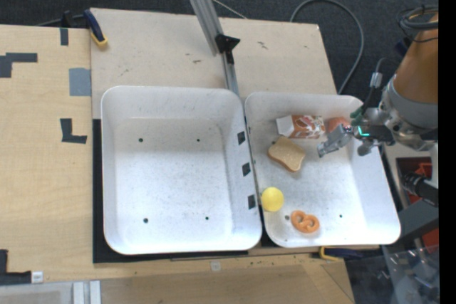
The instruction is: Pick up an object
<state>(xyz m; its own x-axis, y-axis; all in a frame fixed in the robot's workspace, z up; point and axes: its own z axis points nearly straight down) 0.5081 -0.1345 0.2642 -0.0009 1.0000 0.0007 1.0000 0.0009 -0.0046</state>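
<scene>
Above the right bin [370, 221], the hand [340, 141] (spread unclear) beside a packet [306, 126].

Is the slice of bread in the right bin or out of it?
In. The slice of bread lies flat on the right bin floor, near its upper middle.

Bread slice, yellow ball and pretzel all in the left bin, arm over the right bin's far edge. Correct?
Not quite. The camera view shows the bread slice, yellow ball and pretzel all lying in the right bin, not the left bin. The rest holds: the arm does reach in over the right bin's far right edge.
</scene>
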